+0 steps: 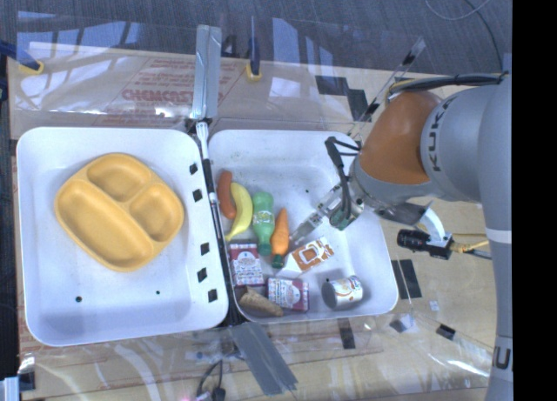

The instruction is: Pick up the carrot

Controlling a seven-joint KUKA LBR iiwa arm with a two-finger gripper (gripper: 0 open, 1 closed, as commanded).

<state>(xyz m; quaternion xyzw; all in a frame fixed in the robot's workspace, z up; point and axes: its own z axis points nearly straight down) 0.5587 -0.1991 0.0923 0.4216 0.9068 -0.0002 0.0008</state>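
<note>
Right bin: white, shallow, set on the worktop. Contents are clustered along its left side and front.

- Carrot: orange, lying lengthwise near the bin's middle, just beside a green bottle on its left.
- Banana: yellow, curved, placed between the green bottle and a reddish sausage.
- Red-labelled packets and, a small orange carton and a tin can are found toward the front.

Left bin: a yellow divided plate is held in it.

Gripper: positioned low over the right bin, just right of the carrot, pointing toward it. Nothing is seen between the fingers; how far they are parted cannot be told.
</note>
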